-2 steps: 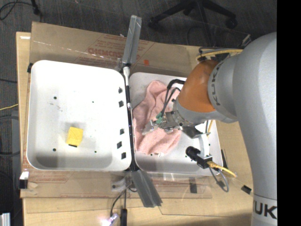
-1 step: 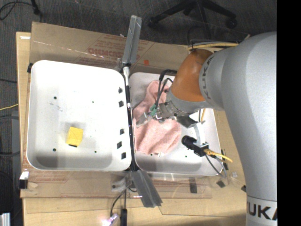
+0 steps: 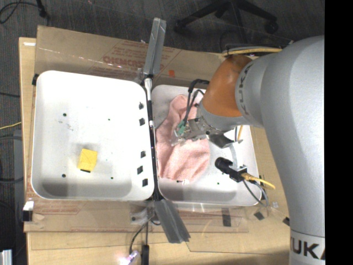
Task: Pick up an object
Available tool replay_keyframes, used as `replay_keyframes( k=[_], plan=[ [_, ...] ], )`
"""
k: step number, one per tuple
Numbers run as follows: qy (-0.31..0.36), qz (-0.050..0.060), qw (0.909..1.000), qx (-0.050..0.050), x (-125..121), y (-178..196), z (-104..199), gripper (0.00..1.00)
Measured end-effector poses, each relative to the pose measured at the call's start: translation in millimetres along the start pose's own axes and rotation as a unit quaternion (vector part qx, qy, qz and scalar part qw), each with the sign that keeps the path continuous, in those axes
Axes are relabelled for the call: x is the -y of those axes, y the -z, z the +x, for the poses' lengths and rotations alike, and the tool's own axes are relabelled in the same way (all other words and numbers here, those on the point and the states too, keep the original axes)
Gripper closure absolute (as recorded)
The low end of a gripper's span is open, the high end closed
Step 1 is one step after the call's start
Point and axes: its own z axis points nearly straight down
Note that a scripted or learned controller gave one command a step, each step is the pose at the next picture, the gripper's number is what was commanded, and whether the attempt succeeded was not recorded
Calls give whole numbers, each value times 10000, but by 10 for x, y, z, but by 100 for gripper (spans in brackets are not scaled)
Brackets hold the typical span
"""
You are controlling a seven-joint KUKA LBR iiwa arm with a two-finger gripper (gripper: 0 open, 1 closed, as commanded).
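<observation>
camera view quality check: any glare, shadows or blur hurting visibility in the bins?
Camera view: even overhead light, with the white bin walls near blown out and showing little texture. The yellow block is crisp with a small shadow. The arm shades the right bin around the pink cloth. The gripper is dark, cluttered and hard to read. No motion blur.

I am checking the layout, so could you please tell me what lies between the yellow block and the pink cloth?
In the camera view, bare white floor of the left bin and the divider between the bins separate the yellow block from the pink cloth.
</observation>
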Motion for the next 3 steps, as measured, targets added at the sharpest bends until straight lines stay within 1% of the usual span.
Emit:
replay_keyframes(
  k=[1,2,3],
  plan=[
    [-991,3,9951,-7,-687,-99,-329,100],
    [-950,14,9955,-9,-693,-2,-313,100],
    [-651,12,9979,-14,-638,-27,-484,100]
  ],
)
